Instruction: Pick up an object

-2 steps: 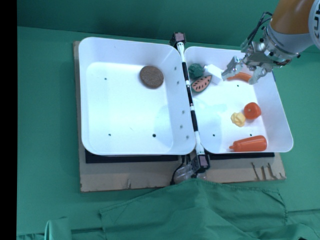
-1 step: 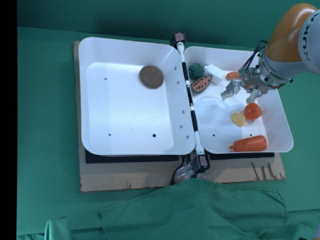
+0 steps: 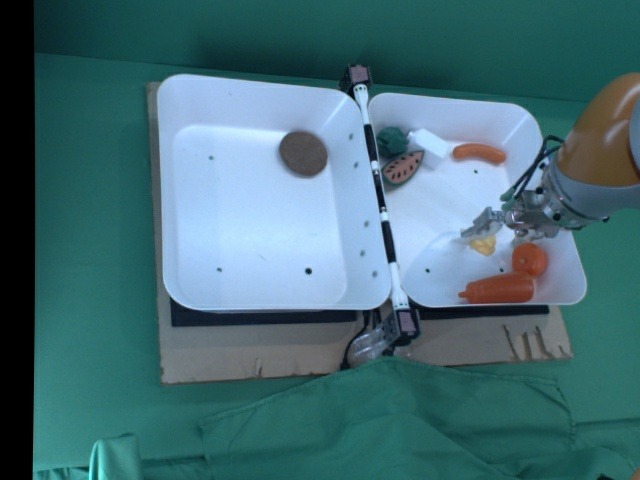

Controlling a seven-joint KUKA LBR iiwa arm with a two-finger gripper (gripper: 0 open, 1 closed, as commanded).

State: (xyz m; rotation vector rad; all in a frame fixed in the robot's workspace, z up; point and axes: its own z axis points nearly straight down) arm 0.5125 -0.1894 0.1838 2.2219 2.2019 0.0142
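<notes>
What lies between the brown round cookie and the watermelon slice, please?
In the camera view, the black-and-white bar dividing the bins lies between the cookie and the watermelon slice.

My arm comes in from the right edge — orange band uppermost, grey wrist beneath it (cables looping along the top). The gripper [image 3: 484,230] points left and sits low, its metal tip narrow and tapering.
</notes>
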